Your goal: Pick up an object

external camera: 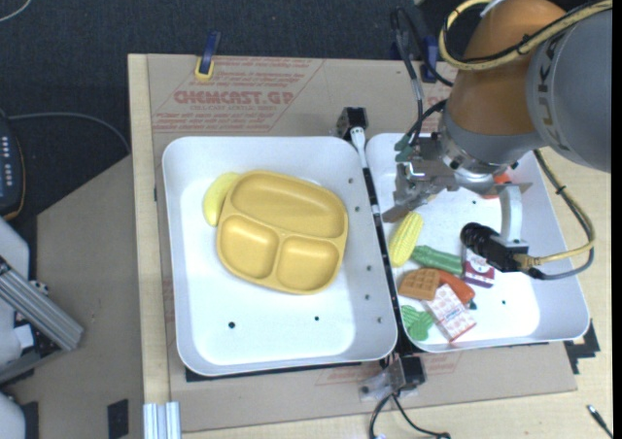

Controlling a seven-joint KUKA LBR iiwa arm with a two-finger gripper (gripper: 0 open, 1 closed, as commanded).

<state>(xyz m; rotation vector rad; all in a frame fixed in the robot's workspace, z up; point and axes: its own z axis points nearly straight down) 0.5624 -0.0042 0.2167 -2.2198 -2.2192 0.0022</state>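
The left bin (194,262) holds a yellow divided tray (280,230) lying over a yellow banana (216,196). The right bin (554,316) holds a corn cob (405,237), a green pepper (439,258), a waffle (421,284), a red-and-white packet (451,312) and a green leaf (415,320). The gripper (413,196) hangs just above the corn cob near the divider; whether it grips anything cannot be told.
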